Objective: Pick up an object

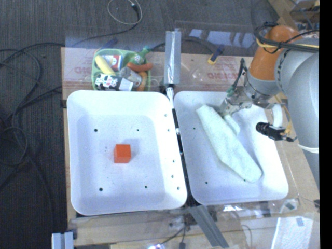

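**A:** What sits around the work area, biggest first?

**B:** The arm (298, 95) fills the right edge of the surface (72, 66), grey with its orange band (270, 53) over the far right corner of the right bin (233, 191). The left bin (83, 191) lies beside it, their inner rims touching. A metal post (173, 58) stands upright at the far edge, just above where the two rims meet. A small green basket (98, 74) of toy food sits behind the left bin's far edge. An orange cube (122, 153) rests alone near the middle of the left bin.

**A:** And the surface and room?

**B:** The surface is pale wood with faded red print. Beyond it is dark grey carpet with loose black cables (31, 61) trailing along the left and far sides.

**A:** Where is the thing to pick?

**B:** A white folded cloth (228, 144) lies in the right bin. Its long axis runs diagonally, from the far middle of the bin toward the near right corner.

**A:** The gripper?

**B:** The gripper (231, 108) is at the cloth's far end, touching or just above it. I cannot tell whether the fingers are spread or pressed together, nor whether they pinch the cloth.
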`<state>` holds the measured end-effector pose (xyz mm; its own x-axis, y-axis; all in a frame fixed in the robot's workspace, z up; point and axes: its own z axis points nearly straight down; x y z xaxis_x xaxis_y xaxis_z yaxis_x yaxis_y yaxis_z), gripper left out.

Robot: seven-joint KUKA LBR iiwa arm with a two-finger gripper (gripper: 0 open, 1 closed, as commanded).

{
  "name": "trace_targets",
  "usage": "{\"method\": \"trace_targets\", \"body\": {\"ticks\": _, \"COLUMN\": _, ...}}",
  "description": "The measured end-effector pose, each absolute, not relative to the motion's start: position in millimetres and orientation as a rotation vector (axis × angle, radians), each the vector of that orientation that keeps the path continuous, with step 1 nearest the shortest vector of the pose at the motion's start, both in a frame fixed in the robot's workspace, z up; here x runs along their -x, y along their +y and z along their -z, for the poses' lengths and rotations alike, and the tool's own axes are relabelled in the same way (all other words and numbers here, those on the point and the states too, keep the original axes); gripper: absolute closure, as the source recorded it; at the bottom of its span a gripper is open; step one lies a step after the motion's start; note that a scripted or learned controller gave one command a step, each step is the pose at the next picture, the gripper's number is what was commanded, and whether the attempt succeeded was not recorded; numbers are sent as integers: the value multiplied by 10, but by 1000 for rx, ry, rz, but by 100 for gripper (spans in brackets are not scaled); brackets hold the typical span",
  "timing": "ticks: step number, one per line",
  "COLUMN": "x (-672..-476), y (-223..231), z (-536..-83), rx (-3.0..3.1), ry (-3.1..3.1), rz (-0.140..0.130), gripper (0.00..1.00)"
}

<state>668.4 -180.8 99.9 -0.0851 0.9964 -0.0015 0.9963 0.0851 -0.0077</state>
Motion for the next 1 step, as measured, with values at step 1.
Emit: {"method": "trace_targets", "body": {"ticks": 1, "x": -6682, "y": -1808, "z": -998, "rx": 2122, "ry": -2311, "rz": -11, "gripper": 0}}
